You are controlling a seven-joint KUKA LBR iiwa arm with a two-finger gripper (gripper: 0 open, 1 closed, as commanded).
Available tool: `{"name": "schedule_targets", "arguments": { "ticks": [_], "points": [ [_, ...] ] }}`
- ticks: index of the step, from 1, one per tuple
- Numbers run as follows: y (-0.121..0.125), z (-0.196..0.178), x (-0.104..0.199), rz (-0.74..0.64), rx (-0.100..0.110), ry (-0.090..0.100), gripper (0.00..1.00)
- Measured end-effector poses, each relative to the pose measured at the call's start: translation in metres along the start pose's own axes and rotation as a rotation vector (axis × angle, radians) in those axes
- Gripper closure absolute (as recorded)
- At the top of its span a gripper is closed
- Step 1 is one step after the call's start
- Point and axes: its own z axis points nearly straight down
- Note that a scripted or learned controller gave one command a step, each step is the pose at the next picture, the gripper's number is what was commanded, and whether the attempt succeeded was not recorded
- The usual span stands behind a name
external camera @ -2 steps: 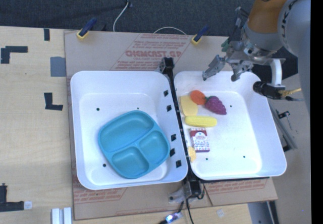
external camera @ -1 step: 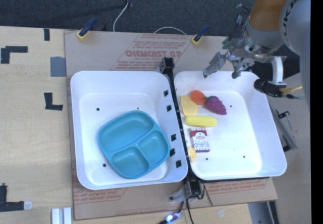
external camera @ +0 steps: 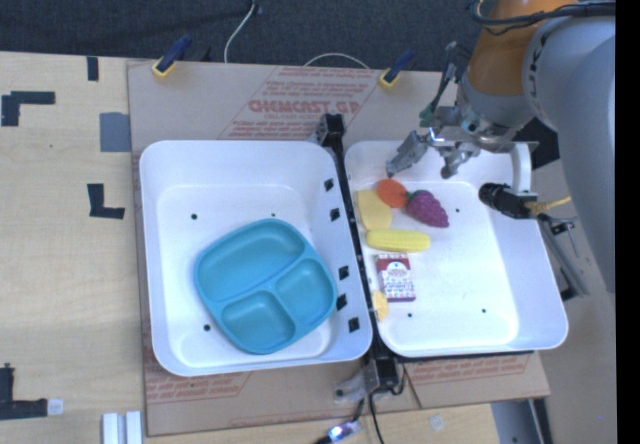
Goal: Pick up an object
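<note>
**Over the right bin, nothing lifted yet**

Over the right bin's far-left corner my jaws hang with their fingers spread apart and nothing between them. So I judge the pick is not yet made; the descent, the closing and the lift are all left to do.

The likeliest targets lie just beneath me and slightly toward the bin's near edge: an orange toy and a purple grape-like toy, touching side by side. Nearer the front are a yellow piece, a yellow banana-like toy and a small red packet. A blue divided plate rests in the left bin.
</note>
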Motion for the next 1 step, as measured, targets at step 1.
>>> {"name": "schedule_targets", "arguments": {
  "ticks": [1],
  "points": [
    [0.001,0.0495,0.0067,0.0,-0.001,0.0,0.0]
  ]
}}
